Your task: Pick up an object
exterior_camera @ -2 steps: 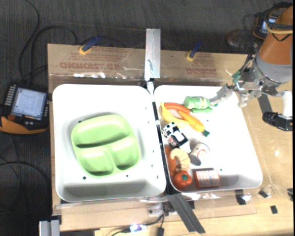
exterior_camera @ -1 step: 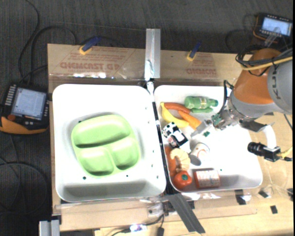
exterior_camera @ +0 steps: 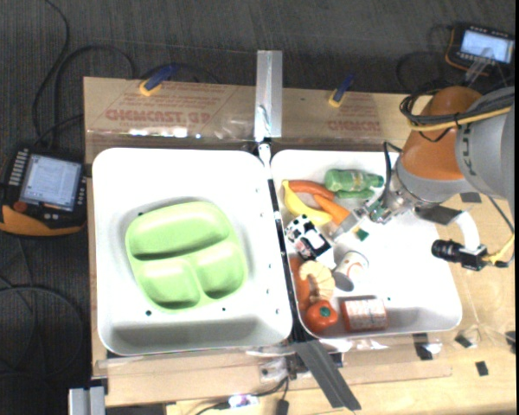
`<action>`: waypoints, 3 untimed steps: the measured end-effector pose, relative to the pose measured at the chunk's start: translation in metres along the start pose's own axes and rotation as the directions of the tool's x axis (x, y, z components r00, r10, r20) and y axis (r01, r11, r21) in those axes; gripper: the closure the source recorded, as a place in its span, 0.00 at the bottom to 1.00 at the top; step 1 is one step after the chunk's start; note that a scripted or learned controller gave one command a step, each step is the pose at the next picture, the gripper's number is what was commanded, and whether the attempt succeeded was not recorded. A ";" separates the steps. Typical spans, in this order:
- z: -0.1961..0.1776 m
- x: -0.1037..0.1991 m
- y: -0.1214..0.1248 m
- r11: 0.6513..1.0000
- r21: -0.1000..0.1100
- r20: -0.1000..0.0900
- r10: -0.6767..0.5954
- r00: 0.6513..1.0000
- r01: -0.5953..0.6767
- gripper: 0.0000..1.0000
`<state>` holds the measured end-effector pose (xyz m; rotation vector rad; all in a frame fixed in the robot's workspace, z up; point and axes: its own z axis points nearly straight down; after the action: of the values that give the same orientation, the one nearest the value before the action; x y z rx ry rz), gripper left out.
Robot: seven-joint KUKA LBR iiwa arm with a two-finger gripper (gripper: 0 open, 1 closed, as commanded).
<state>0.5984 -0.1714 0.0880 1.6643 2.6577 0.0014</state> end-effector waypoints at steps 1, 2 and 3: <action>-0.009 0.000 0.002 1.000 -0.006 0.001 0.001 1.000 -0.001 1.00; -0.103 0.053 0.032 0.977 0.004 -0.006 -0.215 0.977 0.215 1.00; -0.103 0.053 0.032 0.977 0.004 -0.006 -0.215 0.977 0.215 0.00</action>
<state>0.6039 -0.1096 0.1909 1.3701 2.8282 -0.0012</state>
